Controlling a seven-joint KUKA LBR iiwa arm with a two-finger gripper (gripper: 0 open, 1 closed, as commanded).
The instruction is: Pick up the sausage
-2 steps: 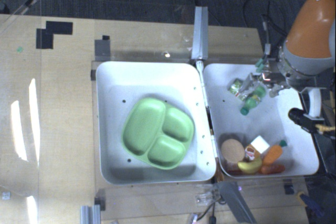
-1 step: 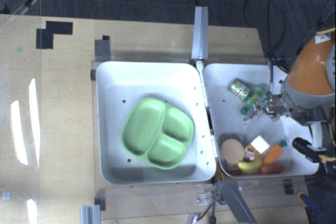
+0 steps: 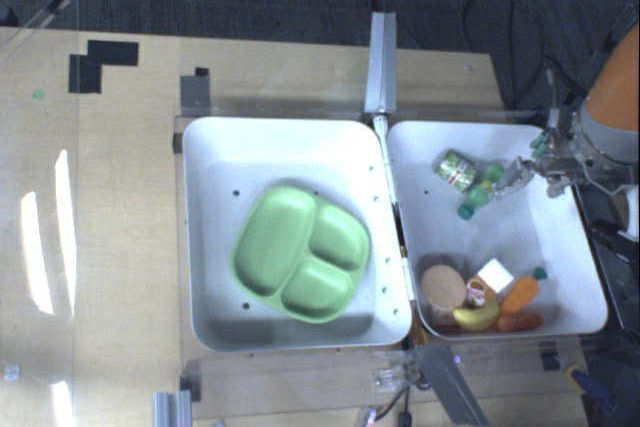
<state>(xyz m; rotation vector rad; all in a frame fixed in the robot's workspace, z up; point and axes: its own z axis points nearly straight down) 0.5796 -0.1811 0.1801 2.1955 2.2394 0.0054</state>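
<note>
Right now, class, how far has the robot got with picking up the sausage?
Nothing looks done yet. The sausage lies at the right bin's near edge, beside the carrot and banana. The tool sits near the far side, by the green bottle. Reaching, gripping and lifting remain.

- Two white bins (image 3: pixel 200 215) are seen.
- A light green divided plate (image 3: pixel 300 252).
- A green-labelled can (image 3: pixel 457 169).
- A yellow banana (image 3: pixel 476 317), an orange carrot (image 3: pixel 519 294).
- A reddish-brown sausage (image 3: pixel 518 322).

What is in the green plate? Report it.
Empty: all three compartments of the green plate show bare, in the left bin.
</note>
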